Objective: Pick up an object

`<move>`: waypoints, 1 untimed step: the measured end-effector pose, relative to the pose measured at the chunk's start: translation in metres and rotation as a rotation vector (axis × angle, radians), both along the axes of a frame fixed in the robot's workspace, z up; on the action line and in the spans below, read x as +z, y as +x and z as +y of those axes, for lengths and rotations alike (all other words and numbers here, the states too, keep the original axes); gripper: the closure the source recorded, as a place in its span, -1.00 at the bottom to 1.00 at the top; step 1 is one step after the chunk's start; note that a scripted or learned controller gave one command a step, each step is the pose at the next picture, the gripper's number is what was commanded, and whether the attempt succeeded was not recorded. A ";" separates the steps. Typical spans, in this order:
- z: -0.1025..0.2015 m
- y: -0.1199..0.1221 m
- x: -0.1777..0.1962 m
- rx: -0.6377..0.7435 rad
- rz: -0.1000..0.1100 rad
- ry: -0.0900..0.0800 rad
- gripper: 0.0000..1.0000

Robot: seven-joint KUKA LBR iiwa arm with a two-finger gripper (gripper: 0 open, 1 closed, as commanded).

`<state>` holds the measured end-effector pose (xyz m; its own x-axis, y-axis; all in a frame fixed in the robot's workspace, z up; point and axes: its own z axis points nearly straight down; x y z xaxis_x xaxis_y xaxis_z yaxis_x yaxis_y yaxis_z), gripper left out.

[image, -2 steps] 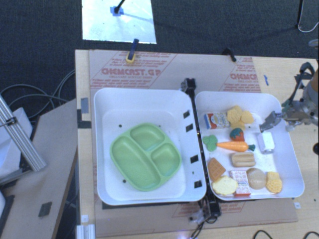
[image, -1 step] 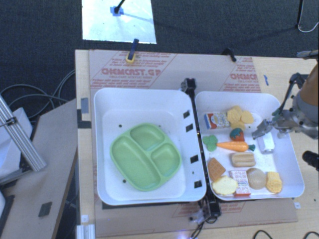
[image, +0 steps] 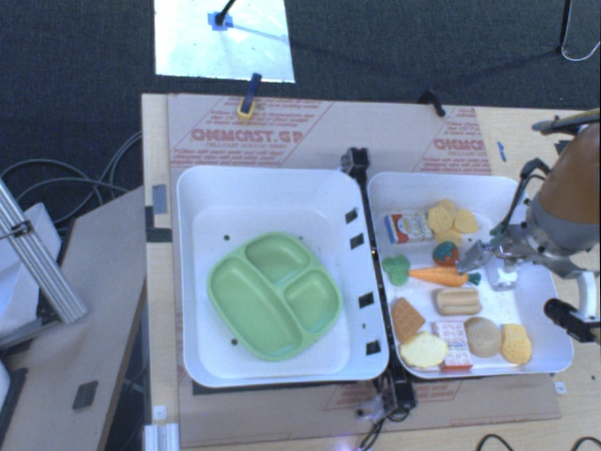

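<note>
Hanging over the right bin (image: 554,341), the gripper (image: 481,255) blurs beside toy food.

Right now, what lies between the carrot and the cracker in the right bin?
In the camera view, between the carrot and the cracker only bare white floor of the right bin shows; the hot dog bun lies beside that gap.

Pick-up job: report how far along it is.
Done: the arm has reached into the right bin, gripper low beside the carrot. In hand: nothing visibly held. Left: grasp and lift an item; all the toy food lies in the bin, and the green tray sits apart.
</note>
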<state>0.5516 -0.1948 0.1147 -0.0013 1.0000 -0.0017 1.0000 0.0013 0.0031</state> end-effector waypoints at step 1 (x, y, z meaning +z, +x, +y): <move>-0.001 0.007 -0.003 0.001 -0.023 -0.005 -1.00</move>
